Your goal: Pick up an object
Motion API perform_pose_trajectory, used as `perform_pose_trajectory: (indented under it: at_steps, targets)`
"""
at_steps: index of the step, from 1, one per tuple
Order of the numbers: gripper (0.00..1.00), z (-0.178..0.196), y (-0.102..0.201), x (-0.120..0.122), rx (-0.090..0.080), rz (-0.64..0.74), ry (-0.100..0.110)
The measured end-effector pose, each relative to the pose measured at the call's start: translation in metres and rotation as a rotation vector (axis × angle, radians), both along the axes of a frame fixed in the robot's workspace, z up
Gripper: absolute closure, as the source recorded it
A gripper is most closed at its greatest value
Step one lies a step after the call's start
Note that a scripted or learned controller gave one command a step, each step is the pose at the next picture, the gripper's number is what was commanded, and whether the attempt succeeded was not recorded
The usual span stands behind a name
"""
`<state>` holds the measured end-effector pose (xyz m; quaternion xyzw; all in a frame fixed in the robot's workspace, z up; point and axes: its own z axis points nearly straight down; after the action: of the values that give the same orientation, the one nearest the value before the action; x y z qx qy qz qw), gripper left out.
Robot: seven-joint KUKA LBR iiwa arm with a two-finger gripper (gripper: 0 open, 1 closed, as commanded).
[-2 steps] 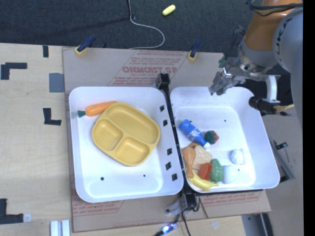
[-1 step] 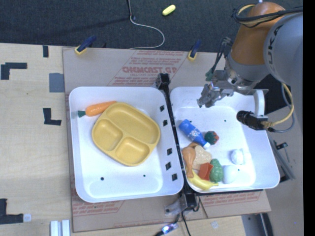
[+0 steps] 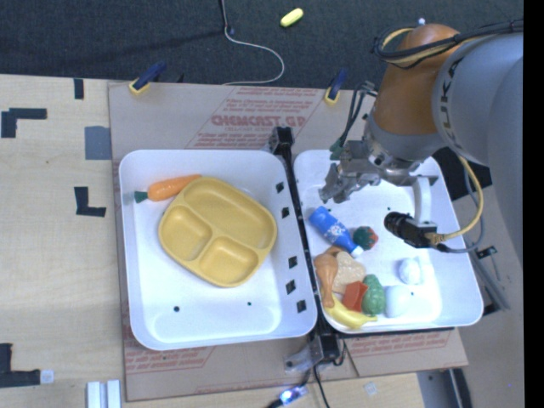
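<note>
My gripper (image 3: 333, 190) hangs over the back left part of the right bin (image 3: 450, 308), fingers pointing down and to the left. Just below it lies a blue bottle (image 3: 331, 229) with a white cap, slanting toward the bin's middle. Nothing shows between the fingers. A heap of toy food sits in the bin's front left corner: a tan piece (image 3: 338, 272), a red piece (image 3: 354, 296), a green piece (image 3: 373, 294), a yellow banana (image 3: 348, 317) and a white ball (image 3: 396, 301). A small dark red and green item (image 3: 365, 235) lies beside the bottle's cap.
The left bin (image 3: 144, 313) holds a yellow divided plate (image 3: 218, 230) and an orange carrot (image 3: 170, 188) at its back left. A white egg-shaped object (image 3: 410, 270) lies in the right bin. A black cable part (image 3: 406, 228) of the arm hangs above the right bin.
</note>
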<state>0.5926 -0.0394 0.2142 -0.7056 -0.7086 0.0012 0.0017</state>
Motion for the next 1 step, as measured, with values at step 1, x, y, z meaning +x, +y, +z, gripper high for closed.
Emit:
perform_pose_trajectory:
  at_steps: [1]
  targets:
    - [1.00, 0.0065, 0.0469, -0.0407, 0.000, 0.000, 0.001]
